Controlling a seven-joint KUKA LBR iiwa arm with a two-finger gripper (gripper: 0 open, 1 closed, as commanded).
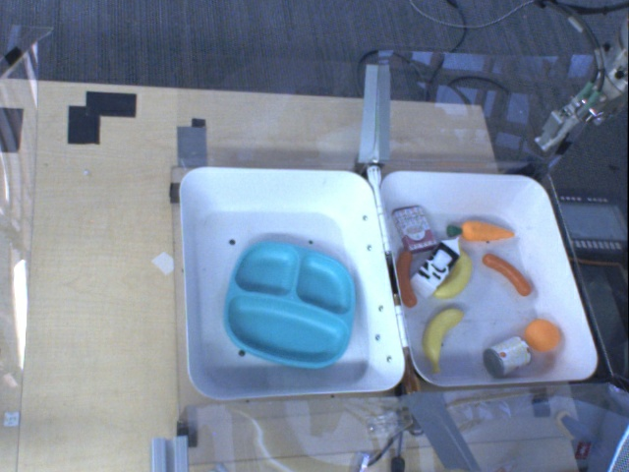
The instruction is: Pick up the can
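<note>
**Can on its side in the right bin, arm off at the far right**

The can (507,356) lies tipped over near the front edge of the right bin (556,226), its grey round end facing front-left and its long axis running toward the orange (543,335) that touches it at the back-right. A banana (441,334) lies just to its left.

Further back are a sausage (507,272), a carrot (485,231), a second banana (456,277) and a small carton (414,227).

The left bin (197,283) holds a blue divided plate (291,302).

The gripper (568,123) hangs beyond the right bin's far right corner, well apart from the can; whether it is open is unclear.

Both bins rest on a pale wooden bench (98,264), with dark carpet behind.
</note>
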